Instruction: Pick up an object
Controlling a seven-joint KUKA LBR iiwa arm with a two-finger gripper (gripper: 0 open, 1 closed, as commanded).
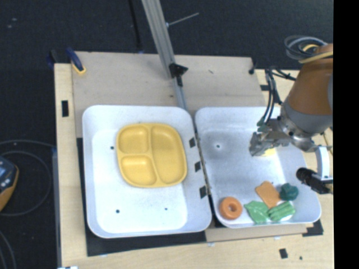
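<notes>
On the desk (140, 83) my right bin (235, 161) holds the objects; my pincer (263, 144) hangs at its upper right over a small yellow thing (273, 150), grip impossible to tell. The orange block (268, 193) lies below it, long axis slanted. No readable writing
</notes>
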